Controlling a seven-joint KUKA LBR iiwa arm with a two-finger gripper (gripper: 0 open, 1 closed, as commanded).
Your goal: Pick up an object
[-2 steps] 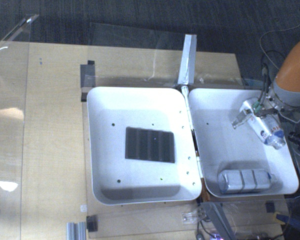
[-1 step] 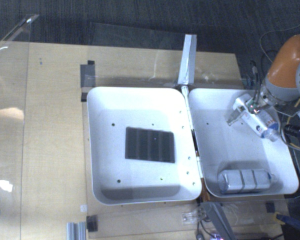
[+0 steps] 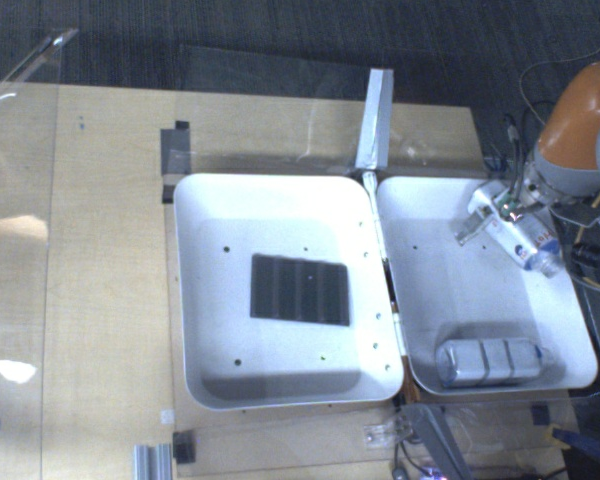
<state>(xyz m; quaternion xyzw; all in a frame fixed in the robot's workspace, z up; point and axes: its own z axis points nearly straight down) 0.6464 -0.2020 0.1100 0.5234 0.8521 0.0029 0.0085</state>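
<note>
A dark ribbed rectangular pad (image 3: 300, 290) lies flat in the middle of the left bin (image 3: 205, 268). A grey three-lobed pack (image 3: 490, 360) rests near the front wall of the right bin (image 3: 430, 298). My gripper (image 3: 492, 218) hangs over the right bin's far right corner, below the orange band (image 3: 572, 133) of the arm. A small clear item with a bluish end (image 3: 536, 250) sits right beside the gripper, at the bin's right wall; whether it is held is unclear.
A metal bar (image 3: 374, 118) stands up behind the seam between the bins. Cables (image 3: 590, 258) run along the right edge. A clear panel (image 3: 40, 228) covers the wooden bench on the left.
</note>
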